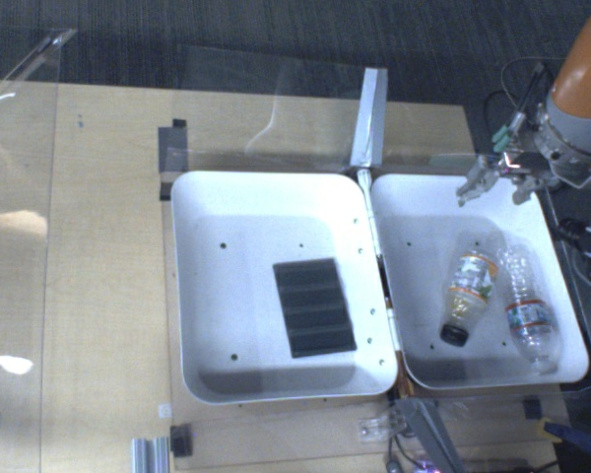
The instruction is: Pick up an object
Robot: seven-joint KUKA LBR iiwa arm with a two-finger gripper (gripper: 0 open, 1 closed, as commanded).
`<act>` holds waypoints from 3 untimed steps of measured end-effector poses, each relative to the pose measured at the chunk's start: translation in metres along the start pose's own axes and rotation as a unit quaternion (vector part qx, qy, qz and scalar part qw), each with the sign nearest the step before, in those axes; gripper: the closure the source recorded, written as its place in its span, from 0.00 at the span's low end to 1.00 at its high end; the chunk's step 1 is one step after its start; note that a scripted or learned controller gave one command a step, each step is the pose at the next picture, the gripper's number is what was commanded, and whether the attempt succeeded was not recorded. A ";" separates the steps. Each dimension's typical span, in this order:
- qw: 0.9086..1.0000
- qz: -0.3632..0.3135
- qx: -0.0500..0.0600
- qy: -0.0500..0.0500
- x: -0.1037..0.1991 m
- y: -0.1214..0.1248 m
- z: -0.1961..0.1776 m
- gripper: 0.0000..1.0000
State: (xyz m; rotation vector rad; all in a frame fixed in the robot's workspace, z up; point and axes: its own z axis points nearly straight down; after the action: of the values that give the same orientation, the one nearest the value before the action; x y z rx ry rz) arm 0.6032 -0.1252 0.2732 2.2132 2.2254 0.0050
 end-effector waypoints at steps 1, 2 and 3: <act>1.000 -0.029 -0.002 -0.001 -0.048 -0.013 0.184 0.00; 1.000 -0.030 -0.005 0.001 -0.045 -0.010 0.172 1.00; 0.997 -0.077 -0.002 -0.001 -0.045 0.033 0.082 1.00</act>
State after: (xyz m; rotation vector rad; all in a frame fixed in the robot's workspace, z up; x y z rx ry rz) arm 0.6369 -0.1696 0.1910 2.0332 2.3846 0.0079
